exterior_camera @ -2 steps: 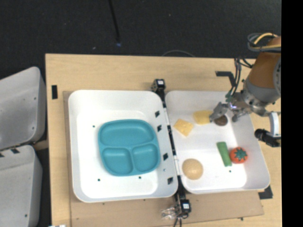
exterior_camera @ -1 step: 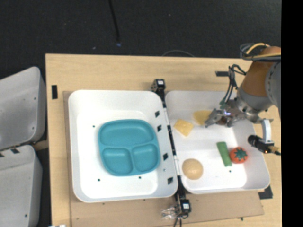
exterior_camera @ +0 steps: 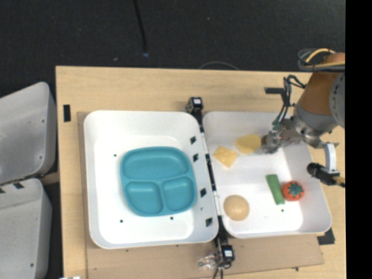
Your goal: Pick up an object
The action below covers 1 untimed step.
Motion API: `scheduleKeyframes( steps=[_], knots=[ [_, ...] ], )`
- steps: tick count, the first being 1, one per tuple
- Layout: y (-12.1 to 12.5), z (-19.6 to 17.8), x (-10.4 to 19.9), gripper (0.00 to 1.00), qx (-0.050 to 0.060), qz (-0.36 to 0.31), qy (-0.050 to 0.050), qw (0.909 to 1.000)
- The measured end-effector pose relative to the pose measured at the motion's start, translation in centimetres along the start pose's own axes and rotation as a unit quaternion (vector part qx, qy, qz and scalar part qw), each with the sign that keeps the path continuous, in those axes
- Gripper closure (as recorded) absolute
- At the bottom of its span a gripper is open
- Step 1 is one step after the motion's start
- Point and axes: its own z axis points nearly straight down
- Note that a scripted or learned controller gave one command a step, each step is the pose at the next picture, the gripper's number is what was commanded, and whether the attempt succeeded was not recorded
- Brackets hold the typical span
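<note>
Reaching in from three o'clock, the gripper [exterior_camera: 271,142] hung in the right bin [exterior_camera: 314,220] touching a cheese wedge [exterior_camera: 248,143] at nine o'clock, grip state unreadable.

- I'm looking down at a light wooden bench [exterior_camera: 70,214] with dark floor around it.
- Two shallow white bins sit straight on it, side by side and touching along the middle: left bin [exterior_camera: 102,225], right bin [exterior_camera: 314,220].
- Small black clips [exterior_camera: 195,104] sit at both ends of the seam between them.
</note>
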Motion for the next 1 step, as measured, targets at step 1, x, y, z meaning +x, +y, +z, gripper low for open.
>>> scheduleKeyframes(
  steps=[1],
  knots=[
    [-0.11,-6.15,-0.78,1.00,0.000,0.000,0.001,1.0000]
  ],
)
